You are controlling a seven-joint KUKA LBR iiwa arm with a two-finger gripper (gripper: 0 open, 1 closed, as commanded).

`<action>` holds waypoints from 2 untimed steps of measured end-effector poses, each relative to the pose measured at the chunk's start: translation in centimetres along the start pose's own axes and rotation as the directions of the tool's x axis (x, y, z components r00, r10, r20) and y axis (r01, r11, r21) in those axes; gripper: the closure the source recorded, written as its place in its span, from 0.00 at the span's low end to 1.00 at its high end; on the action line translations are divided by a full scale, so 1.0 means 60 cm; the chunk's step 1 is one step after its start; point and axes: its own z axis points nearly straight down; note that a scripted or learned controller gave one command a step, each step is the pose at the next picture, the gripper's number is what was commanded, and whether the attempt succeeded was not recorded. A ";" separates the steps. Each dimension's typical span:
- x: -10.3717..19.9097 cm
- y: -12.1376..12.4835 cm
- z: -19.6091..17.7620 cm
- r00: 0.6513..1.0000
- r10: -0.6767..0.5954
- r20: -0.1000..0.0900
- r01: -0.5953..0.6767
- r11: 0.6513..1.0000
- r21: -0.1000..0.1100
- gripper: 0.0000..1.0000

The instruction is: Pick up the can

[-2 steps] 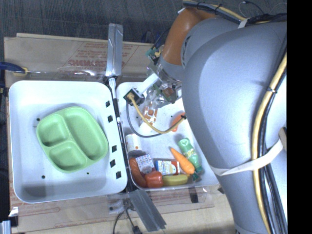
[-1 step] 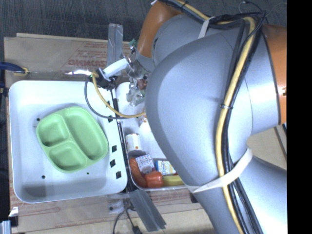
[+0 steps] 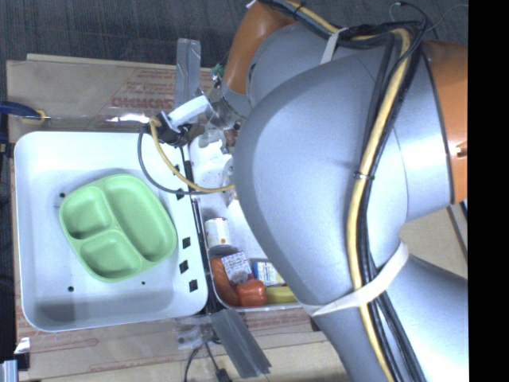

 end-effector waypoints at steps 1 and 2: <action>-0.080 0.120 -0.187 0.974 -0.227 0.001 0.227 0.974 0.003 0.00; -0.078 0.115 -0.197 0.971 -0.237 0.011 0.237 0.971 0.010 1.00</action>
